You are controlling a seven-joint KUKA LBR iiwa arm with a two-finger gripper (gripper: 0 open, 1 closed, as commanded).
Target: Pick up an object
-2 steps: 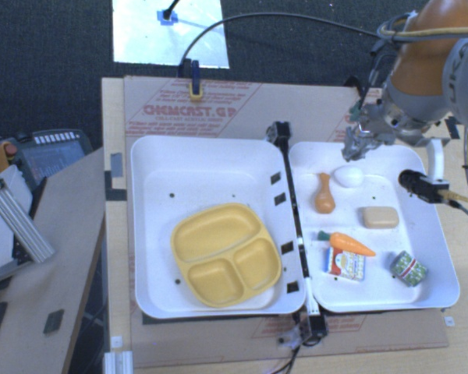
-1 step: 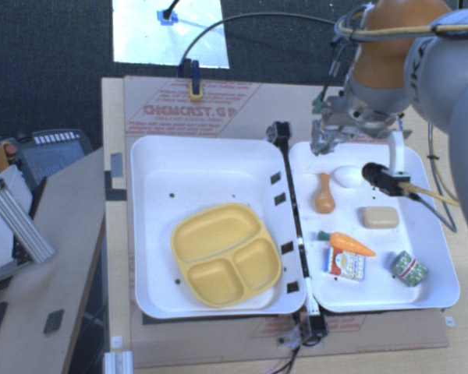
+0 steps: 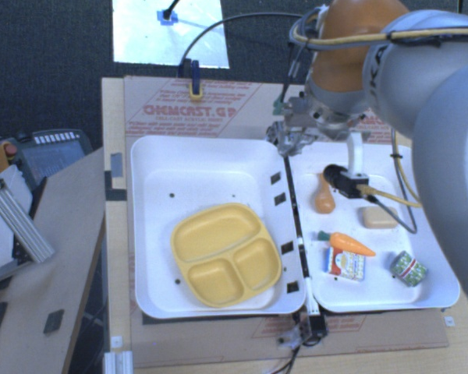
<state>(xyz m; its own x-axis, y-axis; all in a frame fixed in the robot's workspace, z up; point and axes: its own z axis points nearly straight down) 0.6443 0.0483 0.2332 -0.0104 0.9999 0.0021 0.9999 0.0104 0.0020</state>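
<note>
— What sits closest to your lens?

— The arm (image 3: 441,123) itself. Its thick grey link takes up the right of my screen, with the orange band (image 3: 355,22) beyond it.

— And the hand?

— The hand (image 3: 291,142) hangs over the far end of the wall where the two bins meet. I cannot tell from here whether it is spread or closed.

— Where are the things I could pick?

— All of them lie on my side of the hand, in the bin (image 3: 444,291) under the arm. Nearest the hand is a tan pear-shaped piece (image 3: 323,199), lying close to the shared wall. Further out from the hand is a beige block (image 3: 377,217). Closer to me than those two lies a carrot (image 3: 349,244) with a green top, and just beside it, on my side, is a small red-and-white packet (image 3: 345,264). Farthest from the hand is a little green-and-white can (image 3: 408,269), near that bin's front corner.

— And across the wall?

— The other bin (image 3: 152,209) holds a yellow tray (image 3: 226,253) with three compartments. It lies flat and turned at an angle, well apart from the hand and toward me.
</note>
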